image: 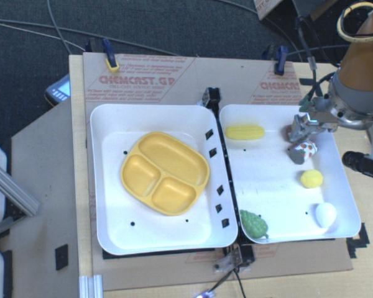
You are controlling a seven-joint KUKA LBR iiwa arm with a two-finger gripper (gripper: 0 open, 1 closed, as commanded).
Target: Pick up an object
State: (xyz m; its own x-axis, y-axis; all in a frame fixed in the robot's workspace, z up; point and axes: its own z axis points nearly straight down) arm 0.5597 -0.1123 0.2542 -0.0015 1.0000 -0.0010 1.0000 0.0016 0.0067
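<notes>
The right bin (280,172) holds the loose things — a yellow corn cob (244,132) lying flat near its top-left corner and a small red-and-white object (306,149) at the pincer (298,143). A yellow ball (311,179) sits just below that, a white egg (325,215) nearer the front-right corner, and a green leafy piece (254,225) at the front-left edge.

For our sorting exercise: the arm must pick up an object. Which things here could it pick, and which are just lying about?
Candidates, all in the right bin:
corn cob
small red and white object by the end effector
yellow ball
white egg
green broccoli

Lying about:
yellow divided plate in the left bin
blue clamps
cables
</notes>
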